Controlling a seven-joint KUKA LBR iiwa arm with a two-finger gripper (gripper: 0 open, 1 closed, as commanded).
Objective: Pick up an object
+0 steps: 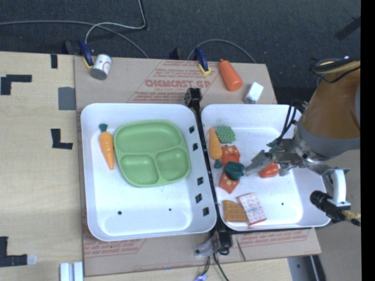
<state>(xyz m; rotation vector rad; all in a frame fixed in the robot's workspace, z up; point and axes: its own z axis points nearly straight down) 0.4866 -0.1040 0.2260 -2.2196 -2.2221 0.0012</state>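
Now I see my gripper (262,167) low in the right bin (293,215), fingers spread, red toy (269,170) right beside them, not pinched.

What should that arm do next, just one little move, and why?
Probably lift a little, straight up, to test the grip. The gripper is low in the right bin, and a small red-orange object sits right at its fingers, though I cannot tell whether they have closed on it. If the object rises too, the pick worked.
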